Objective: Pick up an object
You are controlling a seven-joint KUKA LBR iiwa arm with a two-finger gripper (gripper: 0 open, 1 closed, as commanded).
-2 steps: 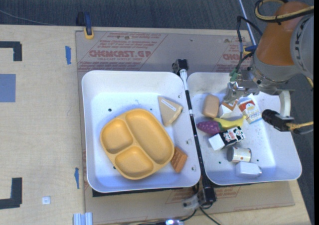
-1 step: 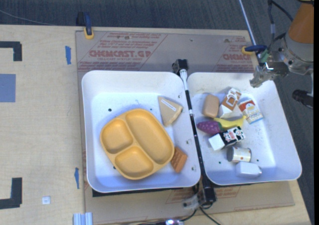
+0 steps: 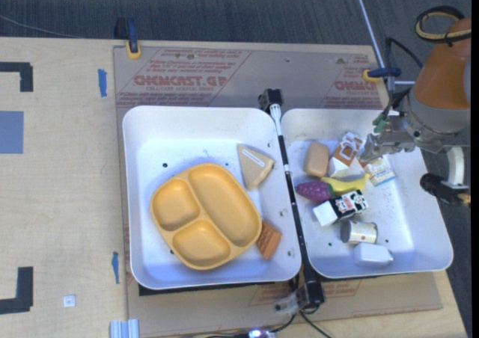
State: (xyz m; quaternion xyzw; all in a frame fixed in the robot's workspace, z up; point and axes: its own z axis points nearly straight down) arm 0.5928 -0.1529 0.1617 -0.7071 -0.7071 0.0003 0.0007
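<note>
The right bin holds a heap of small things. There is a tan bread-shaped piece, an orange-and-white box, a yellow banana and a purple eggplant. Nearer the front lie a black, white and red item, a white block, a small can and a white box. My gripper hangs low over the bin's back right part. It is just right of the orange-and-white box and above a small carton.
The left bin holds a yellow divided plate, a sandwich wedge and an orange-brown cracker. A black clamp sits at the back where the bins meet. The arm's orange band rises at the right.
</note>
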